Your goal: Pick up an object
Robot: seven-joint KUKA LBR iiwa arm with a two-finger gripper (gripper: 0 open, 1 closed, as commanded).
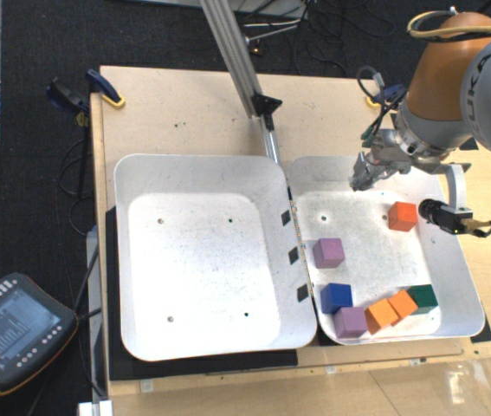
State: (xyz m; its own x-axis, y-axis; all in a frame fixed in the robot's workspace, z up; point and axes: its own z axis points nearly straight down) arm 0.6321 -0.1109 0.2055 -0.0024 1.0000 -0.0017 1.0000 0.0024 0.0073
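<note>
Toward the upper right of the frame, the hand (365,178) hangs over the far end of the right bin (457,271), pointed down at bare bin floor. Whether its fingers are apart or together cannot be determined; nothing is visible between them, so no object is judged held.

Six blocks lie in the right bin. The orange block (403,216) sits nearest the hand, just right of it and below, apart from the others. The purple block (329,251) lies near the bin's middle, also isolated. Four blocks crowd the lower edge: blue block (336,297), second purple block (351,321), second orange block (385,310) and green block (421,298), the last three touching in a row.

Isolated blocks likely allow finger clearance on both sides; the clustered row does not. The orange block is a small, flat-faced cube, apparently rigid, resting square on the floor. The left bin (197,254) stands beside on the counter (184,111).
</note>
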